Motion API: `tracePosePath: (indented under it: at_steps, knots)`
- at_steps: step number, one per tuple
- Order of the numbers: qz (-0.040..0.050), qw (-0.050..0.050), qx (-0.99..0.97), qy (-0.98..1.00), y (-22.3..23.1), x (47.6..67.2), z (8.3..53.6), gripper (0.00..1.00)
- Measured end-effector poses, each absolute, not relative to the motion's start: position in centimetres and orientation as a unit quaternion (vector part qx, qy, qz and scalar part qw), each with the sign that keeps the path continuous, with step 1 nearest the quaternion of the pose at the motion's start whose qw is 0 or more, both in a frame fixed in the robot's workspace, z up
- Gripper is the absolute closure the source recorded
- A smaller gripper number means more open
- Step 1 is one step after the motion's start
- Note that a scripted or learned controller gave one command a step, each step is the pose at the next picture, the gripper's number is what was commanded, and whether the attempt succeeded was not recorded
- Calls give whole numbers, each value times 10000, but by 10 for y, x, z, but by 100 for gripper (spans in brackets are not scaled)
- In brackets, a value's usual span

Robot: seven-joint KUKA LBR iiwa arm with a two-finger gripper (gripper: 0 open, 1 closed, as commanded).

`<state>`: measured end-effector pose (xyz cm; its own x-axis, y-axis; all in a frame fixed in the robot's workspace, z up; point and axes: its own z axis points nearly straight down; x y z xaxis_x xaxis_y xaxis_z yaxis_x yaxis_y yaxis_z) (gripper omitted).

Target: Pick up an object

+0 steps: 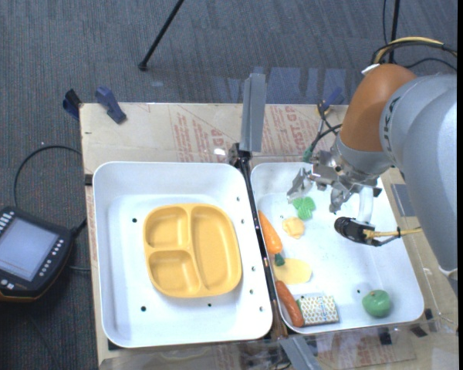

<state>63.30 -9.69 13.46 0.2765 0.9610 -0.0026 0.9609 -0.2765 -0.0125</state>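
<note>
Far left on the floor, a handheld controller (19, 253) with a grey screen. Left bin (112, 206) holds a yellow divided plate (191, 250), three sections, lying flat near the middle. Grey upright post (252, 114) stands behind the gap between the bins. Right bin (405, 272): carrot (270, 234) along the left wall, small dark green bit just below it, flat pale yellow piece (295, 270) beside that, second orange-red piece (289, 302) at the front left corner, touching a small patterned box (319, 309). Small yellow chunk (293, 227) sits under a green leafy piece (303, 206). Gripper (322, 193) hovers over the back of the right bin, fingers spread apart, nothing visibly between them; green leafy piece lies just beside the left finger. Green apple (376, 303) at front right corner, well apart from the gripper. Arm (417, 137) comes in from the right, orange band above the wrist
</note>
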Motion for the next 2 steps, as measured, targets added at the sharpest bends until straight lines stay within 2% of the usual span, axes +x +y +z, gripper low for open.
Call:
tracePosePath:
  at_steps: [1,2]
  knots:
    - [22,31,-7427,-6696,-107,643,85,0]
    - [16,31,-7423,-6701,-107,643,96,100]
